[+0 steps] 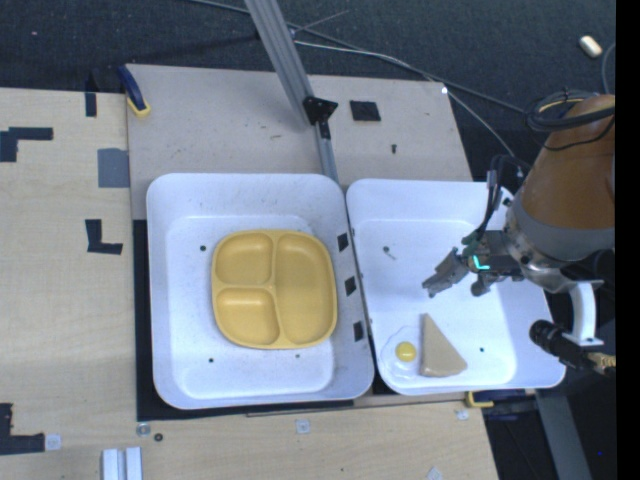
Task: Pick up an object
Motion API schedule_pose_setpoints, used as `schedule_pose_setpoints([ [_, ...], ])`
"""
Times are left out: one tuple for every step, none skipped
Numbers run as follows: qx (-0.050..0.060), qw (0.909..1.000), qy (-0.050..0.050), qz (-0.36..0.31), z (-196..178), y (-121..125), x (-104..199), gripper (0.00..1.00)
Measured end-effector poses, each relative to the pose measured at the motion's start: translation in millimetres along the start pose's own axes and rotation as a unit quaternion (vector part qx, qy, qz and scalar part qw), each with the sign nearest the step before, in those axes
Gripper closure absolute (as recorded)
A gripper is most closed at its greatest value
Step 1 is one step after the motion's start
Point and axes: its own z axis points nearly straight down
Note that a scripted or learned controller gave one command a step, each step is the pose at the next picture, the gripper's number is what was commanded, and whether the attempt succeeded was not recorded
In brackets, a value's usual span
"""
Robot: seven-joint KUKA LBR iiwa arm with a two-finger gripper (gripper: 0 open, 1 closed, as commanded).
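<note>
A tan wedge-shaped piece (439,348) lies in the right bin (400,218) near its front edge. A small yellow round object (405,351) sits just left of the wedge. My gripper (455,276) hangs over the middle of the right bin, above and slightly right of the wedge, apart from it. Its fingers (437,282) point left and stand open, and nothing is between them. A yellow divided plate (274,288) rests in the left bin (170,268).
The grey arm with its orange band (570,183) comes in from the right over the right bin's edge. A slanted metal pole (290,58) and cables cross the bench at the back. A blue and yellow clamp (132,90) sits at the back left.
</note>
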Motion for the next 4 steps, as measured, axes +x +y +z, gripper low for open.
schedule_pose_setpoints([
  [-0.001, 1.0000, 0.000, 0.000, -0.7, 0.5, 0.0, 0.00],
  [0.001, 1.0000, 0.000, 0.001, 49.3, 0.7, -9.6, 0.00],
  [0.001, 1.0000, 0.000, 0.001, 93.3, -3.2, -10.4, 0.00],
  [0.001, 1.0000, 0.000, 0.001, 147.0, -4.4, -9.8, 0.00],
])
